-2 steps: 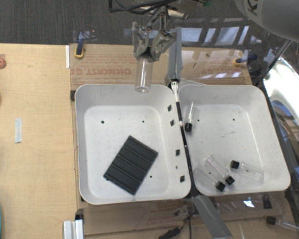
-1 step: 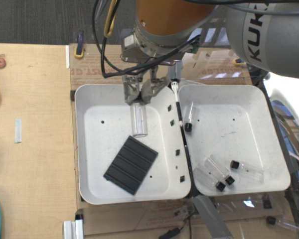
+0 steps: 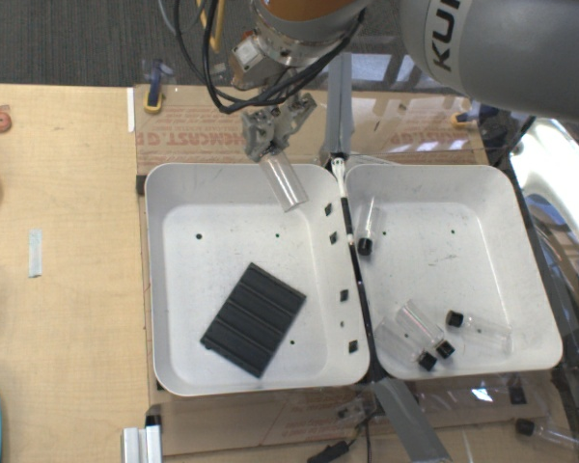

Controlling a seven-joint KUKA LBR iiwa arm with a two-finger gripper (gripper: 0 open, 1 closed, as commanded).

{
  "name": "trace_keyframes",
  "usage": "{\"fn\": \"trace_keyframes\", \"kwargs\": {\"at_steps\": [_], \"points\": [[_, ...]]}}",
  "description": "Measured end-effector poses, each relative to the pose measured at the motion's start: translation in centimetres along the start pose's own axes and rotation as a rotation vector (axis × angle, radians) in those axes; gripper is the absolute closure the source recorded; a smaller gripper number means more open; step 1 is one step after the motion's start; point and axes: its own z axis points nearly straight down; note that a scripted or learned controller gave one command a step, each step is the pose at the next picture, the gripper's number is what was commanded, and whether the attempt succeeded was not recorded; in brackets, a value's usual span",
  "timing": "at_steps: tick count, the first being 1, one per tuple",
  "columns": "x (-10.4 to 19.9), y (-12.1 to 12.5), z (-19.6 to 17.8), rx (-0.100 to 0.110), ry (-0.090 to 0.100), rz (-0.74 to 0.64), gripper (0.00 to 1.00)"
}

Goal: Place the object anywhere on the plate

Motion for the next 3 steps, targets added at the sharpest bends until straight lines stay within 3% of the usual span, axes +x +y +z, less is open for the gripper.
{"fn": "trace_keyframes", "kwargs": {"at_steps": [1, 2, 3], "points": [[0.0, 0.0, -9.8, 0.000, 0.000, -0.256, 1.00], [-1.7, -0.7, -9.6, -0.003, -0.002, -0.902, 1.00], [-2.5, 1.4, 0.4, -0.004, -0.003, -0.996, 1.00]]}}
